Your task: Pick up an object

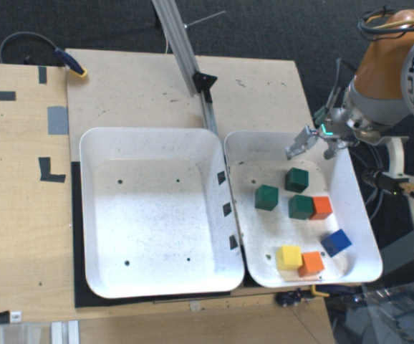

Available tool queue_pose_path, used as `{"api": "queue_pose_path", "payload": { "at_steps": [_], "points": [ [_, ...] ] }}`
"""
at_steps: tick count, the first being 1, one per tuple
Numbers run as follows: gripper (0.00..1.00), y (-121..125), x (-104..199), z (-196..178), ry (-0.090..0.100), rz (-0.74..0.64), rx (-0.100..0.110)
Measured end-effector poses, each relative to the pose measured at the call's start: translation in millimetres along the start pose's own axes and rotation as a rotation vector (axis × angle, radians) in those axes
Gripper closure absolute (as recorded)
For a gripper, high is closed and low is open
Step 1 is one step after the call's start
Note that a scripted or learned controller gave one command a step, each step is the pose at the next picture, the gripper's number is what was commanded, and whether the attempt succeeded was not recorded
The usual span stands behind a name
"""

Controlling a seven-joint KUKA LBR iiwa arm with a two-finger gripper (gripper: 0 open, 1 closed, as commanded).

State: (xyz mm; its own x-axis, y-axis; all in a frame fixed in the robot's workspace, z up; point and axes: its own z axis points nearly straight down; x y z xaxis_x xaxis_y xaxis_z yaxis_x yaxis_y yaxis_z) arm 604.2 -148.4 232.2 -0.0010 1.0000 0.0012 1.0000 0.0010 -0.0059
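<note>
Seven blocks [297,179] in the right bin [357,213], open empty gripper [313,145] above its far right corner.

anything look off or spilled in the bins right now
Nothing stands out. All seven blocks sit inside the right bin: three green ones, two orange, a yellow and a blue. None lies outside. The gripper hangs above that bin's far edge, holding nothing.

No readable text, labels, brand marks or numbers anywhere in view. Bench [21,156] carries plain dark and grey tape marks, no lettering. Blocks and both bins show bare surfaces, no print.
</note>
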Motion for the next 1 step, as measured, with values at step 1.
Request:
{"api": "queue_pose_path", "payload": {
  "at_steps": [1],
  "points": [
    [0.00,1.0,0.0,-2.7,-0.001,-0.001,-0.005]
  ]
}}
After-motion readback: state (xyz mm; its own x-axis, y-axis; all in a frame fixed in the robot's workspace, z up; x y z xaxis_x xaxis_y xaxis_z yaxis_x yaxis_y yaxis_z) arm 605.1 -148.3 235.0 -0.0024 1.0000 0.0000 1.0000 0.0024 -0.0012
